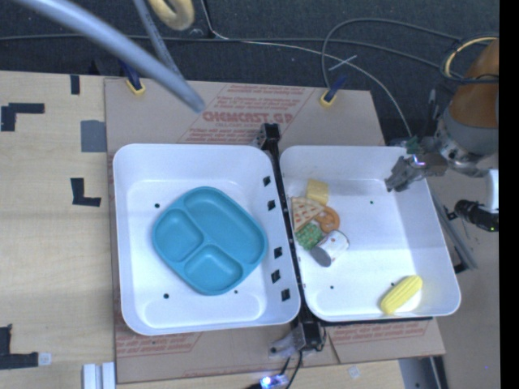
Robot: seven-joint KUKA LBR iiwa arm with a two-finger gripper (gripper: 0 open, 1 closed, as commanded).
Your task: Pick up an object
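Hand (399, 178) sits over the right bin's (422, 241) upper right rim, nothing seen between the fingers; whether they are apart or together, cannot tell. Grey arm (470, 128) enters from the right. Right bin: a clump of small items (316, 217) lies against the left wall, and a yellow corn cob (402, 293) lies near the lower right corner, well apart from the hand. Left bin (138, 282) holds a blue divided plate (209, 240).

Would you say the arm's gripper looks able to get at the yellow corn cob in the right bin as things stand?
Probably yes. The corn cob lies alone near the right bin's front corner, well apart from the cluttered pile, while the gripper sits at the far rim.
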